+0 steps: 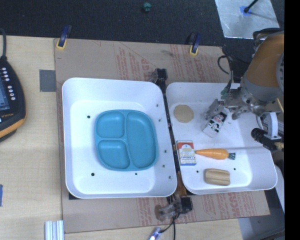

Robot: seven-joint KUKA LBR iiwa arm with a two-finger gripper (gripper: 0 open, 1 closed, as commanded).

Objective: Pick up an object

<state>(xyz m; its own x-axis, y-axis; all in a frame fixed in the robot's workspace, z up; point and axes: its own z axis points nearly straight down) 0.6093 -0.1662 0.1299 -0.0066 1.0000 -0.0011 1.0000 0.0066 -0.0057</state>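
Observation:
My gripper point(214, 122) hangs low over the back part of the right bin point(262, 181), reaching in from the right. A round tan disc point(183, 113) lies just to its left. In front of it an orange carrot-shaped toy point(213, 154) lies crosswise. A small red and white box point(186, 153) rests at the carrot's left end, against the bin's left wall. A tan bread-like block point(216, 176) sits near the front edge. None of these things touches the gripper.
The left bin point(75, 134) holds a blue divided plate point(126, 139) in its middle. A handheld controller point(2, 99) lies at the bench's left edge. Clamps point(193, 42) pin the cardboard at the back.

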